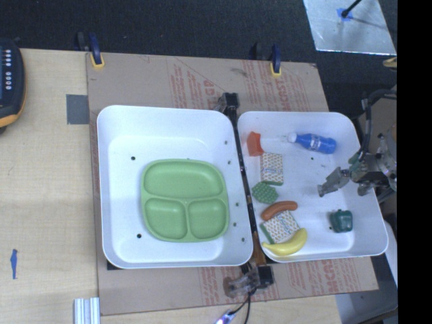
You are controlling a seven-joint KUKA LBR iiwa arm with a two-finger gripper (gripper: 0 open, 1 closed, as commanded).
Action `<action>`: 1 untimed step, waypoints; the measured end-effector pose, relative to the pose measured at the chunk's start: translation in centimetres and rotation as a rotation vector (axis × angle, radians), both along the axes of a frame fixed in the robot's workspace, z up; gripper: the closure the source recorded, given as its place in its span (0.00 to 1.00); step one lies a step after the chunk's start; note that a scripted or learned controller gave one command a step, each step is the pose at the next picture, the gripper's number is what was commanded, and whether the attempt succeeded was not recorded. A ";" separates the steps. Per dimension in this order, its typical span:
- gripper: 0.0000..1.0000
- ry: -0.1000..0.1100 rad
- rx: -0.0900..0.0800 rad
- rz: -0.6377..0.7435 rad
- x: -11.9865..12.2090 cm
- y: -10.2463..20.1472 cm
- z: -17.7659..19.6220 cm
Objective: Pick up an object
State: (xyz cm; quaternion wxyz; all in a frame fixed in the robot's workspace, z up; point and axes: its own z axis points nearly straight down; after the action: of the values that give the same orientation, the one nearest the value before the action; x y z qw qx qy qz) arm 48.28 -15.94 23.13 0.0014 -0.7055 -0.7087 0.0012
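Observation:
My gripper [348,183] reaches into the right bin [307,121] from its right side, at mid height. Its grey fingers [331,181] are spread open, with bare white bin floor between them. A dark green block [341,220] lies just below the gripper. A blue bottle [314,142] lies above and to its left. Along the bin's left side are a red piece [254,143], a patterned box [272,168], a green netted item [265,193], a sausage [279,209], a second patterned box [280,225] and a banana [286,244].
The left bin [121,133] holds a green divided plate [183,200]. Black clamps sit at the seam between the bins, at the top [229,102] and bottom [250,280]. The middle of the right bin's floor is bare.

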 end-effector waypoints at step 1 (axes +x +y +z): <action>0.00 0.003 0.000 0.002 12.5 3.0 -10.1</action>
State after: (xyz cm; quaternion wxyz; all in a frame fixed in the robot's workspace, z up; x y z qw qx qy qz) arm 60.79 -12.90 12.99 0.0023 -0.7049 -0.7093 0.0024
